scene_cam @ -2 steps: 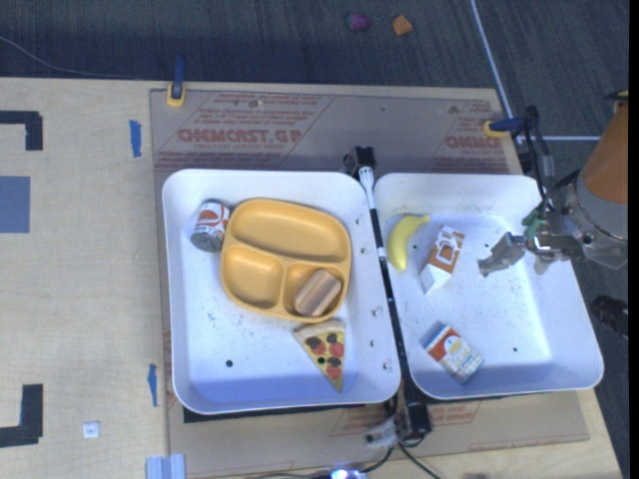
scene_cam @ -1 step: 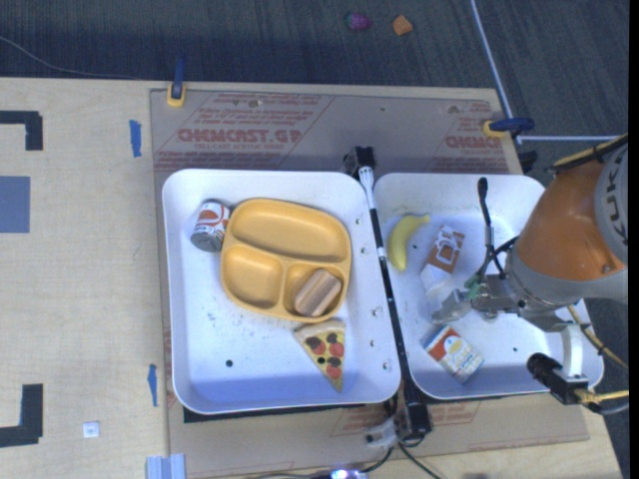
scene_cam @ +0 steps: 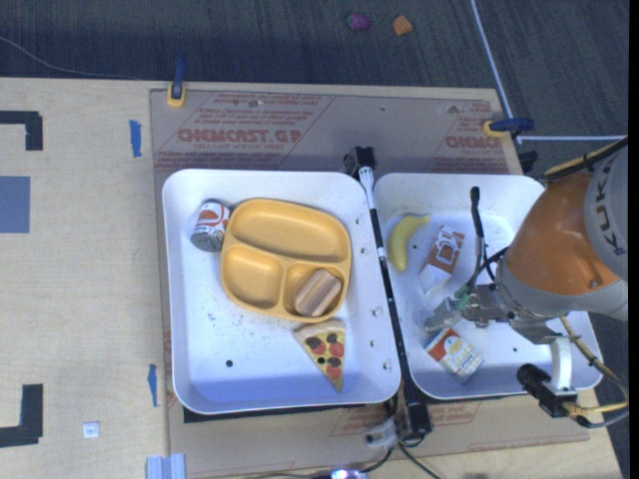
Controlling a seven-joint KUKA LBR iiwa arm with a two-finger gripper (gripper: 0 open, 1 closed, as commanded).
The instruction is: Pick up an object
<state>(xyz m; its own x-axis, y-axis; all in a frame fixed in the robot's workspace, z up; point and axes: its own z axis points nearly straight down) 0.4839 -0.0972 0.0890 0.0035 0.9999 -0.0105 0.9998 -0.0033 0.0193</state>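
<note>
A grey KUKA arm with an orange band (scene_cam: 564,242) reaches in from the right over the right-hand white bin (scene_cam: 519,190), its gripper (scene_cam: 461,305) low among the items near the bin's middle; whether anything sits between its tips cannot be told from this angle, as the wrist and cabling crowd the spot. In that bin a yellow banana (scene_cam: 401,239) lies against the left wall near the divider; a small white packet with a brown and orange label (scene_cam: 444,251) rests just beside it toward the centre; a second small carton with a red and orange print (scene_cam: 451,352) lies near the front edge, just below the gripper and apart from the banana. The left-hand white bin (scene_cam: 190,367) holds a yellow divided tray (scene_cam: 280,230), tilted slightly, with a tan bun-like piece (scene_cam: 318,290) in its lower right compartment; a small red and white can (scene_cam: 209,226) lies on its side touching the tray's upper left rim; a toy pizza slice (scene_cam: 325,351) lies just below the tray's lower right corner, point toward the front. Both bins sit side by side on a brown board (scene_cam: 300,128) printed with red lettering, clamped to a pale wooden bench (scene_cam: 70,297).
</note>
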